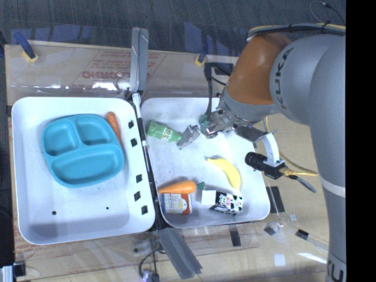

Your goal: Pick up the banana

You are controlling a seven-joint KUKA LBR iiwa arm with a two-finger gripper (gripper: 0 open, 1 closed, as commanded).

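Banana lying loose in the right bin, gripper above and to its left.

The banana is a short, curved yellow fruit, pale along its upper tip and richer yellow toward the lower end, resting flat on the white floor of the right bin near the right wall. It touches nothing. The gripper hangs over the upper middle of the same bin, just beside a green bottle lying on its side; whether the pincer is open or closed cannot be told from this angle. Along the bin's lower edge lie a carrot, a small carton and a black-and-white milk box. The left bin bears a blue divided plate with an orange piece at its right rim.
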